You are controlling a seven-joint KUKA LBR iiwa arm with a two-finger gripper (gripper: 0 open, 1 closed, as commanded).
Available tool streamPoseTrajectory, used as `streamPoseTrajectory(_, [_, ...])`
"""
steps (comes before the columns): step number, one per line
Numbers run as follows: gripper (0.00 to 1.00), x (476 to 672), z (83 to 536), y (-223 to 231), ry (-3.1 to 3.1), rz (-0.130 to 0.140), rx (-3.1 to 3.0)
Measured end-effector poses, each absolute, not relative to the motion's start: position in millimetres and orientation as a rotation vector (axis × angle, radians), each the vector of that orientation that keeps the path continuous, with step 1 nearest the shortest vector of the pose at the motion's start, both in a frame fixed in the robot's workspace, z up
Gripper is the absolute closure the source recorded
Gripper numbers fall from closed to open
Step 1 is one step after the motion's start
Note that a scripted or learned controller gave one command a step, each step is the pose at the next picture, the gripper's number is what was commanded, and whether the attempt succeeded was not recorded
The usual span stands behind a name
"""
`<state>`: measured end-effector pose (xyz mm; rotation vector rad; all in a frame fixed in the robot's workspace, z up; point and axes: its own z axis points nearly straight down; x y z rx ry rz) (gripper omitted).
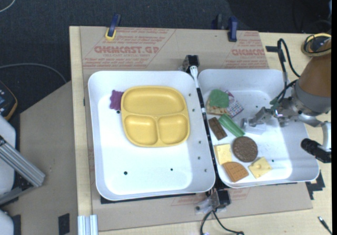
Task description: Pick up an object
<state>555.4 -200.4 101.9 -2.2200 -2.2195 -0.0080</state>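
Reaches in from the right edge, grey arm (310,97) bent low and leaning leftward. Shows the orange band (317,75) above the wrist, broad and rounded, at the upper right. Narrows below that into a grey wrist housing, with dark cables looping up behind it. Ends in a two-finger gripper (248,121) pointing left and slightly down, metal fingers (256,118) stretched forward close together, tips too small and blurred to judge any gap. Carries nothing visible between the tips.
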Motion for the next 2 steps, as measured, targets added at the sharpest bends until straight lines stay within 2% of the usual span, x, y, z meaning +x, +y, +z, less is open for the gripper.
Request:
streamPoseTrajectory(1, [0.0, 561.0, 95, -200, -2.226, -0.014, -2.22])
streamPoseTrajectory(2, [1.0, 567.0, 112, -200, -2.239, -0.033, -2.233])
